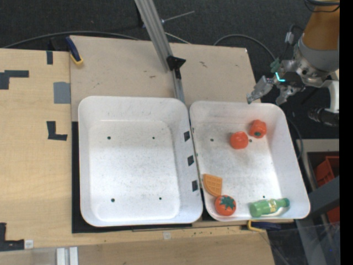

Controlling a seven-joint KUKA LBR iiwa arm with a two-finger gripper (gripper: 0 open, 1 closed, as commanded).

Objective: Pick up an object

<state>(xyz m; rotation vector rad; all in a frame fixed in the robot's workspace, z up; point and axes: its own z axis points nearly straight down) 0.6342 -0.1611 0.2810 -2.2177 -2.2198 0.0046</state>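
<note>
Two shallow white bins sit side by side on a pale wooden bench. Everything lies in the right bin [287,148]: two tomatoes [239,140] near its far edge, a cracker [213,184], a third tomato [225,205] and a green bottle [268,207] along its near edge. Beyond the far right corner hangs the gripper [270,90], fingers spread and holding nothing, likely poised to descend.
</note>
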